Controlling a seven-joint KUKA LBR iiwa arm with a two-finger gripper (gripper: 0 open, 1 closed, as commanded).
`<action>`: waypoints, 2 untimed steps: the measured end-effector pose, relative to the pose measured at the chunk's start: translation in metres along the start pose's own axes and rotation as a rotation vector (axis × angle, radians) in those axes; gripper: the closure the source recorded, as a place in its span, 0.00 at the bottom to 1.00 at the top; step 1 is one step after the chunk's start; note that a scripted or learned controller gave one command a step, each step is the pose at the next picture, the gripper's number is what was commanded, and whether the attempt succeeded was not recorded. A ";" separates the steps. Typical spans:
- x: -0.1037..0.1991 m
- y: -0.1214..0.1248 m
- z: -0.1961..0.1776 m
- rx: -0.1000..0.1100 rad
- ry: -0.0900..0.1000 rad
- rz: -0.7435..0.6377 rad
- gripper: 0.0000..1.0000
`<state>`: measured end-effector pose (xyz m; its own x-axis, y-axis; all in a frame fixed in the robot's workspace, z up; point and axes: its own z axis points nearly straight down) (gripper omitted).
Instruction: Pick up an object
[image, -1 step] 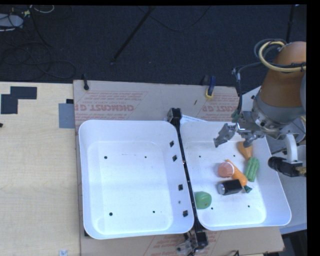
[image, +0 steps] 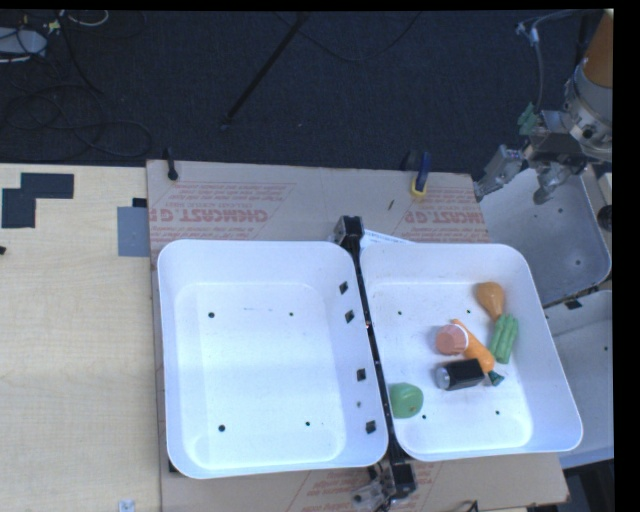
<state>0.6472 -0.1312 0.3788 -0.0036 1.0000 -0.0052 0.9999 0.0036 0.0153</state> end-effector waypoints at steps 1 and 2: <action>0.001 -0.003 -0.002 0.018 0.004 -0.004 1.00; 0.051 -0.109 -0.023 0.020 0.009 0.000 1.00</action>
<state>0.5382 -0.0805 0.4003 -0.0039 1.0000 0.0034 1.0000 0.0040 -0.0050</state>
